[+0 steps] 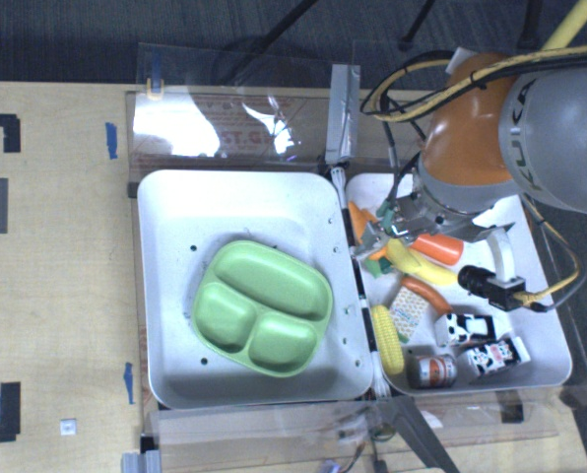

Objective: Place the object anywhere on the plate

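Observation:
A green plate [262,306] with three compartments lies in the left bin [165,215], and nothing rests on it. The arm hangs over the right bin [554,353], with my gripper [384,233] low at that bin's upper left, just above a pile of toy food. Directly beside the gripper lie an orange carrot [437,248] and a yellow banana [410,261]. A small green piece [376,262] sits at the bin's left wall. The arm's wrist hides what lies under the gripper.
Further down the right bin are a corn cob [387,338], a patterned cracker [409,311], a small can [433,370] and black-and-white cartons [483,348]. A black fitting with a cable [490,286] juts from the arm. A metal divider [358,284] separates the bins.

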Controlling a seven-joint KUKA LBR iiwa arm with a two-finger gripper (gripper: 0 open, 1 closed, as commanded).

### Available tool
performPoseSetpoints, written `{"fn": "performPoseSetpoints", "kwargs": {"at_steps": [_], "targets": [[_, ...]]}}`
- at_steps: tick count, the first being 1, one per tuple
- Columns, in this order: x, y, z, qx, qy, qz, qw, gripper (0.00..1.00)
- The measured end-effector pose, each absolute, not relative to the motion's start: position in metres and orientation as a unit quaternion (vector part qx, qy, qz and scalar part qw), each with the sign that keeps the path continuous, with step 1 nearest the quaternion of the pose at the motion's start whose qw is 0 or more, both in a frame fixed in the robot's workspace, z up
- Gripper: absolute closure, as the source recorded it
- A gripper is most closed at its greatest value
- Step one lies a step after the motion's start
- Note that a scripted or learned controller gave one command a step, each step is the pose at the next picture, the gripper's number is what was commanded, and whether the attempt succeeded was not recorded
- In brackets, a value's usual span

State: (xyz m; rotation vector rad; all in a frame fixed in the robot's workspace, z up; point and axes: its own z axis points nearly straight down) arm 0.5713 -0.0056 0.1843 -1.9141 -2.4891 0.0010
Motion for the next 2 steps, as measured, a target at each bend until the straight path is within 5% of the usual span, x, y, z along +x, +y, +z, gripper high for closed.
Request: {"fn": "performPoseSetpoints", "kwargs": {"at_steps": [1, 2], "targets": [[0.521, 0.0584, 0.1987, -0.573, -0.82, 0.0005, 0.001, 1.0], [0.5212, 0.0579, 0.1989, -0.573, -0.819, 0.0004, 0.001, 0.0]]}}
